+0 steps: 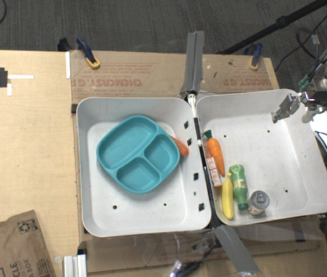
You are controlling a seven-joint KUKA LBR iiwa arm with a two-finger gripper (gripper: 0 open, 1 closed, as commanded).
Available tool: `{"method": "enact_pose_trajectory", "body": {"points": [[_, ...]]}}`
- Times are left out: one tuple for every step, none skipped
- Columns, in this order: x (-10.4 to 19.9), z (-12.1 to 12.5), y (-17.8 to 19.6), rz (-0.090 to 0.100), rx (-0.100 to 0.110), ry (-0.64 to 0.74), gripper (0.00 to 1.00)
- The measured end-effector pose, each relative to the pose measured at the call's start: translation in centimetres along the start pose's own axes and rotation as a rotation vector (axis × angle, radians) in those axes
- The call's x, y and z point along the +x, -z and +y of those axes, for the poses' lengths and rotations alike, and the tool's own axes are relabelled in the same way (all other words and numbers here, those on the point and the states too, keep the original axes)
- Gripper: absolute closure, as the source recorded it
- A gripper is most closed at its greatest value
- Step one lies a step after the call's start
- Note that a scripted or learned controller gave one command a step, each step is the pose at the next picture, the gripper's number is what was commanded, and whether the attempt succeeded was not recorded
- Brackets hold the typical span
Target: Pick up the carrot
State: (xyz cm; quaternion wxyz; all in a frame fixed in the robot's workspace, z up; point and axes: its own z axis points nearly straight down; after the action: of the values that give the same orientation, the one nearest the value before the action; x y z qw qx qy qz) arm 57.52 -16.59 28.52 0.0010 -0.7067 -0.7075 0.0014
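Note:
The carrot [215,155], orange with a green top, lies along the left wall of the right bin [278,154], pointing toward the near side. My gripper [295,111] hangs over the far right part of that bin, well to the right of the carrot. Its fingers [281,109] are spread apart and open, with nothing between them.
Beside the carrot lie a thin red-labelled bottle [211,167], a yellow banana [226,198], a green bottle [239,187] and a grey can [259,201]. The left bin [94,195] holds a teal divided plate [138,153], with an orange object [181,148] at its right edge.

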Motion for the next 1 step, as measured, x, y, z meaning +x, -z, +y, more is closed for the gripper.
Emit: {"method": "enact_pose_trajectory", "body": {"points": [[6.65,-1.34,-10.02,0.000,0.000,0.095,0.00]]}}
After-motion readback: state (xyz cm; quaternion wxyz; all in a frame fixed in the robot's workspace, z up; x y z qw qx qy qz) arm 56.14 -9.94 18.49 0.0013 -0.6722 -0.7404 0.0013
